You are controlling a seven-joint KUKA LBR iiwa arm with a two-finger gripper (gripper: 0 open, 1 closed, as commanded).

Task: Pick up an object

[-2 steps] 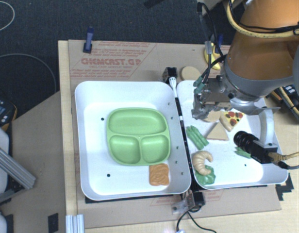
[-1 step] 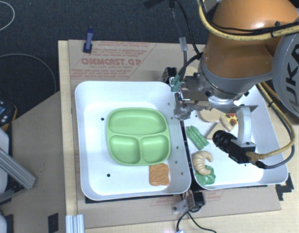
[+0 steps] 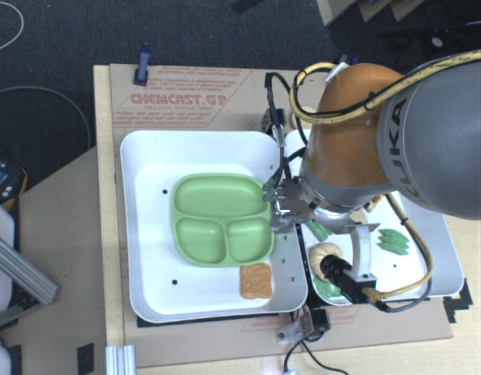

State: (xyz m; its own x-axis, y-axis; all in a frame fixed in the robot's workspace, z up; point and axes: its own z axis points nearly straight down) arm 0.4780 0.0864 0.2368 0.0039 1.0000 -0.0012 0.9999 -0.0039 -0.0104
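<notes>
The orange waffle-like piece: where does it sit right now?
In the camera view, the orange piece lies in the left bin, near its lower right corner, just below the green divided plate and left of the arm's wrist.

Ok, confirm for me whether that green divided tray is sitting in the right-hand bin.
No, the green divided tray lies in the left bin, with a small orange-brown item just below it.

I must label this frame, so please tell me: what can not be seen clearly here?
- Gripper: the arm's wrist covers it in the camera view, so its fingers' state cannot be judged.
- Right bin: the arm hides most of it; green pieces show beside the arm.
- Item under the wrist: partly covered, too unclear to name.
- Left bin with green tray and orange item: fully visible.
</notes>
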